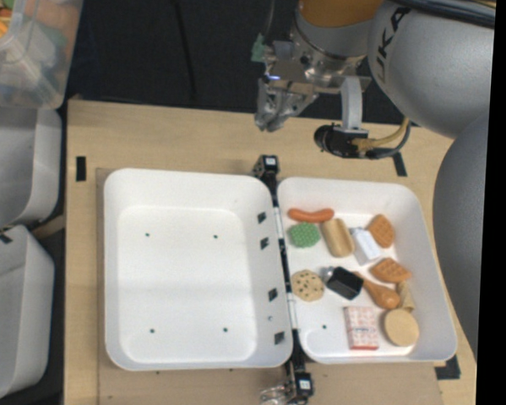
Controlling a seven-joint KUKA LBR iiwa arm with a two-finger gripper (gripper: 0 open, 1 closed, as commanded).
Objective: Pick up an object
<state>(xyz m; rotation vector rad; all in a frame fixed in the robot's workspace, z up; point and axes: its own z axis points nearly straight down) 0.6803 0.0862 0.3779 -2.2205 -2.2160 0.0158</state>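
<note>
The right bin point(421, 216) holds several toy foods: a red sausage point(311, 215), a green round piece point(304, 236), a hot dog bun point(339, 237), two orange waffle pieces point(381, 230) point(390, 270), a chocolate-chip cookie point(307, 286), a black block point(344, 283), a drumstick point(382, 294), a pink box point(362, 328) and a tan round bun point(400, 328). My gripper point(273, 114) hangs high behind both bins, above the bench's far edge near the divider, apart from every object. Nothing hangs below it.
The left bin point(116, 233) lies beside the right one, joined at a black-clipped divider point(280, 258). A clear plastic bag point(33, 33) sits at the upper left. White bulky shapes point(11, 303) border the bench's left side.
</note>
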